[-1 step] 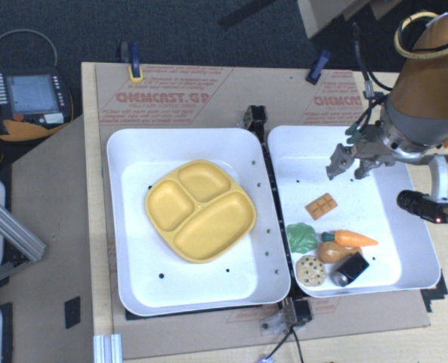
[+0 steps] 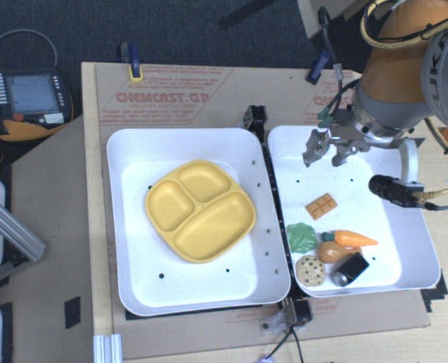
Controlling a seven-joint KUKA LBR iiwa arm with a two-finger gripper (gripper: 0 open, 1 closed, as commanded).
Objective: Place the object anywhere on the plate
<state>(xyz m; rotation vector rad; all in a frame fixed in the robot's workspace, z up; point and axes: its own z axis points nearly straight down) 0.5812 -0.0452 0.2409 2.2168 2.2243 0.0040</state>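
Overhead, arm (image 2: 405,59) poised above right bin (image 2: 412,278); jaws spread open, gripping nothing.

A single fixed camera looks down from above the worktop (image 2: 95,203) at a slant, far enough back to take in both white bins, the left bin (image 2: 125,225) and the right bin (image 2: 412,240), side by side with floor around them. The arm (image 2: 401,66) enters from the view's upper right.
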